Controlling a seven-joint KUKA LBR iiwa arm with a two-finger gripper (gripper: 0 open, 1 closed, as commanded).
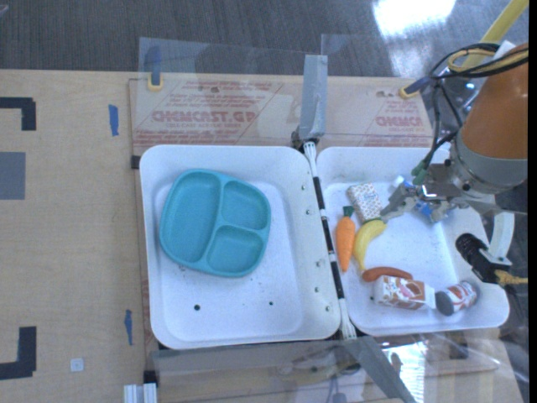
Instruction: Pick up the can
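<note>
Can (459, 297) lies on its side by the right bin's (495, 316) near edge, close to that bin's right-hand corner, long axis roughly along the edge, touching a red-and-white carton (405, 293). Gripper (406, 198) hovers well apart toward the bin's far edge, fingers spread, pinching nothing.

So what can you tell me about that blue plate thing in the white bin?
The blue plate is a teal tray with rounded corners, and it looks like smooth plastic. Raised ridges split it into three compartments: one large on the left, two smaller on the right. Nothing lies in them. It sits flat, turned a little askew, in the upper left part of the left bin, resting on the bin's floor. Nothing else touches it; the food toys and the arm are over in the other bin.
</note>
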